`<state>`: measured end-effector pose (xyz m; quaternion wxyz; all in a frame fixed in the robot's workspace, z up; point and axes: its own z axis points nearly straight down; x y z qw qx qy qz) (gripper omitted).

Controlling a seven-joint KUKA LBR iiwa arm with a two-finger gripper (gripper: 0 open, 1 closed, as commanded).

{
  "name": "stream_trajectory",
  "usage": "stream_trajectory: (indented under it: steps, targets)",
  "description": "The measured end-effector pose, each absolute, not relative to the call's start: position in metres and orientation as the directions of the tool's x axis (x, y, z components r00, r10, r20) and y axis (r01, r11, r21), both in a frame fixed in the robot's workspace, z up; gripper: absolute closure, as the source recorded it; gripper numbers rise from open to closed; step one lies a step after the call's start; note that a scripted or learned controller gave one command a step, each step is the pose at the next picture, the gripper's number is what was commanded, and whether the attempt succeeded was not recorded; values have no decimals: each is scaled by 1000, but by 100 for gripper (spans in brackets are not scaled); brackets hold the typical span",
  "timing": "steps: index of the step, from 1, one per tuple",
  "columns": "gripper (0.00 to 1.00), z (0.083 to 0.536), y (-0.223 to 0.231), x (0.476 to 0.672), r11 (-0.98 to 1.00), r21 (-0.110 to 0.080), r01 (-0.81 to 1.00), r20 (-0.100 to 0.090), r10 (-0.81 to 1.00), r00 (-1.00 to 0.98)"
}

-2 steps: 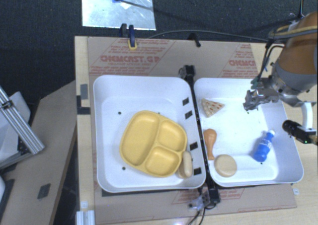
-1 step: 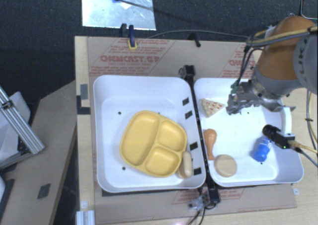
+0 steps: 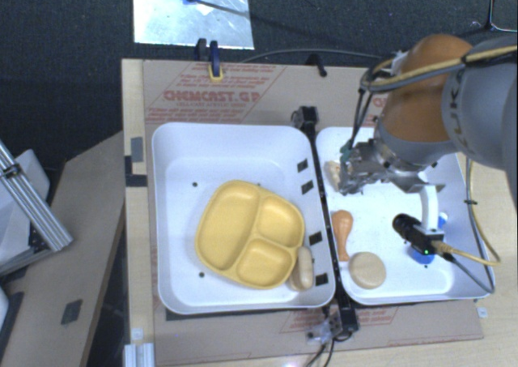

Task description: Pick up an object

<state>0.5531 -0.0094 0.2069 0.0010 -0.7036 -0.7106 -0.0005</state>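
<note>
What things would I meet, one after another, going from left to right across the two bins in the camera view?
yellow divided plate → small beige oblong piece at the plate's right edge → orange-brown club-shaped piece → round beige piece. I leave out the pale thing by the gripper: its place in the order is unclear.

Bright even overhead light, glare on the silver sheet (image 3: 194,1), soft shadows, slight blur
</note>
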Motion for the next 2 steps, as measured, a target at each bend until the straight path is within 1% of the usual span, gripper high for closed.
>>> stream_trajectory:
  steps: [1, 2]
  targets:
    - [100, 208, 43, 530, 9, -1, 1000, 2, 1000, -9]
    - [100, 205, 93, 520, 10, 0, 1000, 3, 1000, -10]
